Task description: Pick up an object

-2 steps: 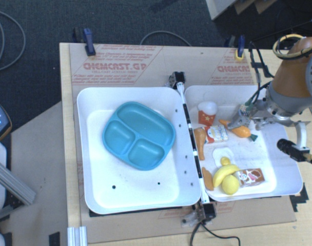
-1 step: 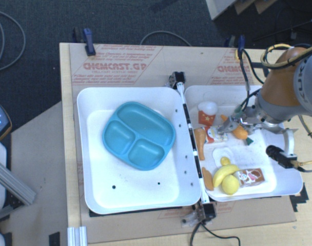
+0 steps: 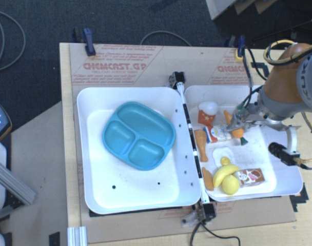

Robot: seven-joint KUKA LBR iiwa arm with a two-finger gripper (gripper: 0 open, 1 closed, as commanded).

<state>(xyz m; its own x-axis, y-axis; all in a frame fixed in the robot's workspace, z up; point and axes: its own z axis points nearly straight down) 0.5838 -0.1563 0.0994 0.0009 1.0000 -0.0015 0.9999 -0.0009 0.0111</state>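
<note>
Toy food pieces (image 3: 229, 177) clustered in the right of two white bins (image 3: 287, 186), one blue divided plate (image 3: 139, 136) in the left bin, end effector (image 3: 237, 121) low among them, grip state unclear.

Open floor around blue plate (image 3: 139, 135); toy food (image 3: 223, 176) crowding right bin (image 3: 287, 181).

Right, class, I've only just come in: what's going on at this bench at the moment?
A grey robot arm with an orange band reaches in from the right, its gripper low over the right bin, among small toy foods. That bin holds a red and white cup, a yellow lemon, a banana and a brown packet. The left bin holds a blue divided plate. Whether anything is gripped cannot be told.
</note>
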